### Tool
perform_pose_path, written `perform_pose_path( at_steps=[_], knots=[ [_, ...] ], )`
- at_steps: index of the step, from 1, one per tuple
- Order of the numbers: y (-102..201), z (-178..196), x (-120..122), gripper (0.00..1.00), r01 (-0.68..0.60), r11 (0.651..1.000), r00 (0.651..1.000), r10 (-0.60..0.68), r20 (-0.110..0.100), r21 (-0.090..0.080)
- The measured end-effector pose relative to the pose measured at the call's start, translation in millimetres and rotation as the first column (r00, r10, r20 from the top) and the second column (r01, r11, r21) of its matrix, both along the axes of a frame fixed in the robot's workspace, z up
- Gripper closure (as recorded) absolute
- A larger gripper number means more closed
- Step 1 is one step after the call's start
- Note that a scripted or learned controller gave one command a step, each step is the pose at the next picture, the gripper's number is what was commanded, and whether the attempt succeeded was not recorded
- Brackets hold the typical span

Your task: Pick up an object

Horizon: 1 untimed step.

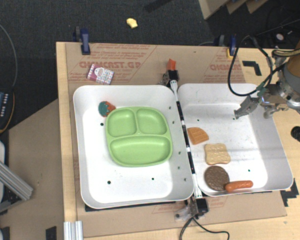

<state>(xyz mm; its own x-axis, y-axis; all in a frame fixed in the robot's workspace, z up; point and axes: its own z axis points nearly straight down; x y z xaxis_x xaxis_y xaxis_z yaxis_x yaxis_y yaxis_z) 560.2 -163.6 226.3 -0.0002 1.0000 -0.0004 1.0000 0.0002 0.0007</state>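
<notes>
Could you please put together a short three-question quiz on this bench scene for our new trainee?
1. True or false: the green divided plate lies in the right bin.
2. Which item lies nearest the front edge of the right bin? A) the orange chip-shaped piece B) the sausage C) the tan cracker
3. Fill in: the dark round patty touches the ____ on the side facing the arm.

Key
1. False: it lies in the left bin, beside a small red and green item.
2. B.
3. Sausage.

The gripper hovers over the right bin's far part, with nothing seen between its fingers.
</notes>
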Motion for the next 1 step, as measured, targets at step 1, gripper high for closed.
perform_pose_path(
  at_steps=[1],
  knots=[
    [45.6, -64.2, -46.5, 0.00, -0.001, 1.000, 1.000, 0.002, -0.009, 0.005]
  ],
)
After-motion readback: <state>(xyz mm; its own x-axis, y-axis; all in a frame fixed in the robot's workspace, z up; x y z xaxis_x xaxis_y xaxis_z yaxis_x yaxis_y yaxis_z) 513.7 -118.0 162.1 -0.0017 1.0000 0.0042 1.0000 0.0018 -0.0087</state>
